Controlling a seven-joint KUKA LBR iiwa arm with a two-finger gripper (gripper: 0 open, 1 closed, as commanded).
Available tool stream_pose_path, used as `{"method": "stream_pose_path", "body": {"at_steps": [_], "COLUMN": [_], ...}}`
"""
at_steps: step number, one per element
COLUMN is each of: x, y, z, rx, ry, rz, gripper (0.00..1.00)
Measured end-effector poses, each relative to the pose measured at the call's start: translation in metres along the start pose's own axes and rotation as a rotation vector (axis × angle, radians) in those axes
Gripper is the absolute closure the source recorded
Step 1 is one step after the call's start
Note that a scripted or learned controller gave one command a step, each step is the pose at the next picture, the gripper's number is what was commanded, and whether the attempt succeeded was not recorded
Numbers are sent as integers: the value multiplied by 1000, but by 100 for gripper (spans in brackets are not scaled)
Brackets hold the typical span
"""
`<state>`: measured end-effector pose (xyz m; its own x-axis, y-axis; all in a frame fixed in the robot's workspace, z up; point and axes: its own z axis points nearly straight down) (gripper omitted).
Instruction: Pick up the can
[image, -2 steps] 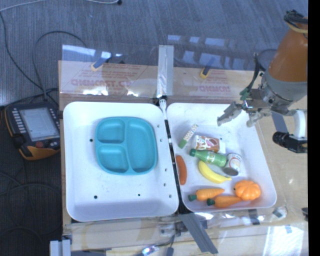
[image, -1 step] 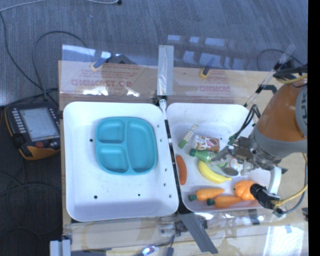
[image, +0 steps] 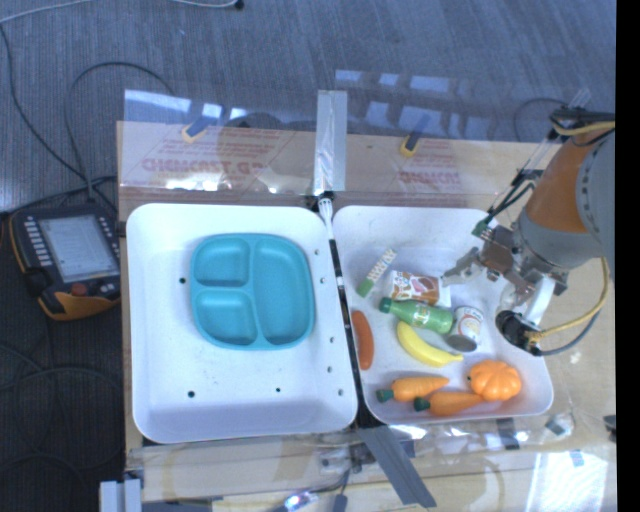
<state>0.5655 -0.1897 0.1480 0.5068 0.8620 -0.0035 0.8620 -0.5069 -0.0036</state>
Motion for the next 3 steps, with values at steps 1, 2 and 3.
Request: {"method": "stream_pose_path", "body": {"at_steps": [1, 2, 3], "x": [47, 48, 75], "y": [-74, -75, 18], "z": [29, 22, 34], "rx": [5, 10, 14], "ry": [1, -1, -3], "rz": [383, 379, 362], "gripper": [0, 100, 100]}}
